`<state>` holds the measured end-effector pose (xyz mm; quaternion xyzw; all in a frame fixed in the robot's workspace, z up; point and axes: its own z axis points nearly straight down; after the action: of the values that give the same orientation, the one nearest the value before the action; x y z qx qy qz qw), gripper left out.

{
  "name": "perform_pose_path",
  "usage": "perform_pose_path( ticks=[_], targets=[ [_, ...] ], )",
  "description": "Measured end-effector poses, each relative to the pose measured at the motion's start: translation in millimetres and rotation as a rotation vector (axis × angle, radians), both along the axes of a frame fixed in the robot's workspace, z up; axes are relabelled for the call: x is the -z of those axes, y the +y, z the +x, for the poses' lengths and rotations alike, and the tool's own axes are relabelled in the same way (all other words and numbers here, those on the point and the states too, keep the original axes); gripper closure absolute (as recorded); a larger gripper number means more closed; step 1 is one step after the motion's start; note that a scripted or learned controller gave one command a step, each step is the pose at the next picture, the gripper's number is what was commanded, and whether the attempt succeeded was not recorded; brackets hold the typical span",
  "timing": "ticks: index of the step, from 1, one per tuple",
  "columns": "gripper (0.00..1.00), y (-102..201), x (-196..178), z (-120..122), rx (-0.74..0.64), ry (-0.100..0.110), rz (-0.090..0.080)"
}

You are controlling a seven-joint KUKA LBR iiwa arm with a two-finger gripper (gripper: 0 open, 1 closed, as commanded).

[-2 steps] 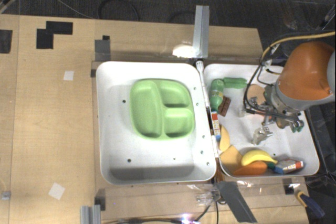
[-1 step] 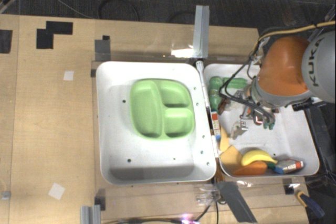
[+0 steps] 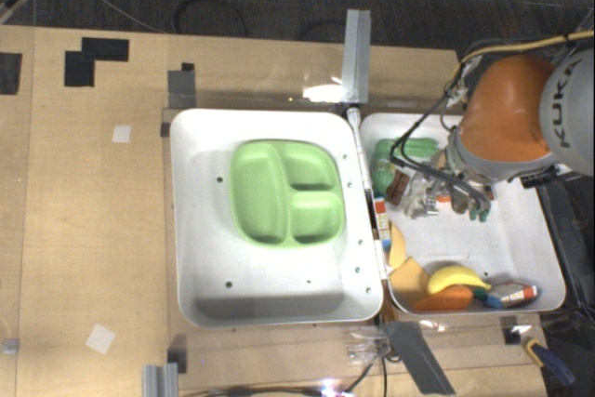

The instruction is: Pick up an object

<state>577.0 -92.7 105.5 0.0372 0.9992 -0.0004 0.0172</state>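
Observation:
My gripper [image 3: 429, 196] hangs low over the upper middle of the right bin [image 3: 521, 237], under the orange band of the arm [image 3: 502, 112]. Just to its left lie a green object [image 3: 390, 155] and a small brown object [image 3: 398, 189], close to the gripper's tip. Along the bin's front edge sit a yellow banana [image 3: 456, 277], an orange fruit-like object [image 3: 446, 297], a pale yellow wedge [image 3: 406, 274] and a small tube with a red end [image 3: 513, 295]. I see nothing clearly held in the gripper.
The left bin [image 3: 200, 228] holds a green divided plate [image 3: 284, 191]. A metal post [image 3: 357, 56] stands behind the wall between the bins. Cables loop from the arm over the right bin's back edge. Bare white floor shows at the right bin's right side.

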Motion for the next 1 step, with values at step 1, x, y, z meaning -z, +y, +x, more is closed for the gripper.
perform_pose_path(
  ticks=[1],
  targets=[
    [1.00, 61.6, -86.4, 85.1, 0.074, 0.015, 0.007]
  ],
)
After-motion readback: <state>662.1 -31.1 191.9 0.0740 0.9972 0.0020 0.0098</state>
